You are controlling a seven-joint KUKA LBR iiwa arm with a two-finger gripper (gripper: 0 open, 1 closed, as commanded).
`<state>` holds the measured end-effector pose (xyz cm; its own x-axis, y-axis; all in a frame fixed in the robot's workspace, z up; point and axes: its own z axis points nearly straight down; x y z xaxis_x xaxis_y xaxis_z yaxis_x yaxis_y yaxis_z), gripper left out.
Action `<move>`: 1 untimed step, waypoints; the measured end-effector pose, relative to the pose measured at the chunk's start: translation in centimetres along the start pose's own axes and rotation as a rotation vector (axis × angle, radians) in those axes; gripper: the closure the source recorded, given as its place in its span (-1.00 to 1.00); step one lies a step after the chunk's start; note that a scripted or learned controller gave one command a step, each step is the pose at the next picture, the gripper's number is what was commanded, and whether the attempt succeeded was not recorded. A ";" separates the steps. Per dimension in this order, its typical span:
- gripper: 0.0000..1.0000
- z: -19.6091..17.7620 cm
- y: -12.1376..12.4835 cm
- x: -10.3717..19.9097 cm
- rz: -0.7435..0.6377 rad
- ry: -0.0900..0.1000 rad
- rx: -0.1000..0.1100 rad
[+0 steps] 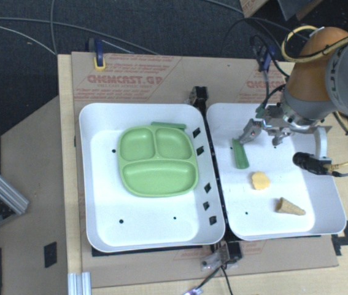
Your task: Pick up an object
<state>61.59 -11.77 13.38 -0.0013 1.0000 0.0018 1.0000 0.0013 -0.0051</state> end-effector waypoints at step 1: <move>-1.00 5.0 0.1 0.1 0.002 0.001 -0.004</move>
<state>61.65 -11.65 8.38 0.0010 1.0000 0.0029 1.0000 -0.0010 -0.0013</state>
